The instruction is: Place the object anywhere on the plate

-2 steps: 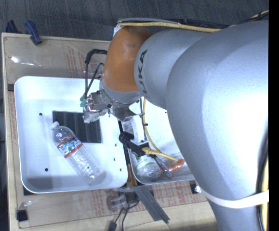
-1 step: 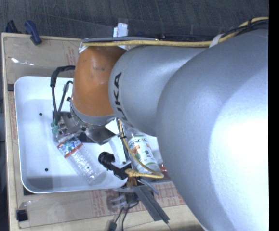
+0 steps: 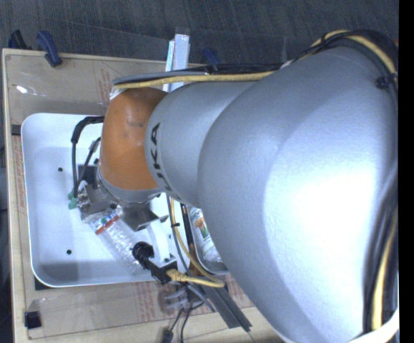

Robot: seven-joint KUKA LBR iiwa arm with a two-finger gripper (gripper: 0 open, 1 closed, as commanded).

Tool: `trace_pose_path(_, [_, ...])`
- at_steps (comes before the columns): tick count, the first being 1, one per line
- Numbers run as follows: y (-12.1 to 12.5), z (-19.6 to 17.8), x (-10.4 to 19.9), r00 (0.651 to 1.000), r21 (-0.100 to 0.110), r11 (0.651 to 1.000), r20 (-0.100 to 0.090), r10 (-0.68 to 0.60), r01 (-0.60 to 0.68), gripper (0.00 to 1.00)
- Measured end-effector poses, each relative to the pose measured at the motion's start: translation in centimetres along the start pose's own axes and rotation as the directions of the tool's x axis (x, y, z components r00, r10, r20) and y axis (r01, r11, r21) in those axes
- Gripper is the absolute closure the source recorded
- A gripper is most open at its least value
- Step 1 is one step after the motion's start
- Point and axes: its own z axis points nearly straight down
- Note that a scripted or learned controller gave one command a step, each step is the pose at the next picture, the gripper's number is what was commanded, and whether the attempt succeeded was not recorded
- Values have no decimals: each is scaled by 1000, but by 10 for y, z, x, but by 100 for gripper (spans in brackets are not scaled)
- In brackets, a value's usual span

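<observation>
Plastic bottle [image 3: 117,236] lies in left bin [image 3: 42,191] under my wrist; pincer state unreadable, plate unseen, placement not done.

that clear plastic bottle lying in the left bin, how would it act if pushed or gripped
The clear bottle lies on its side under the wrist, so a push would probably roll it. It looks thin and see-through, likely light and easily dented. Its glossy surface may slip on the white bin.
</observation>
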Motion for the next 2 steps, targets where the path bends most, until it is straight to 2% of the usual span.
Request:
trace_pose_path(1, [-8,-42,50,991,-5,991,-1,-130,130,100])
trace_pose_path(2, [28,-28,-47,996,-2,996,0,-87,87,100])
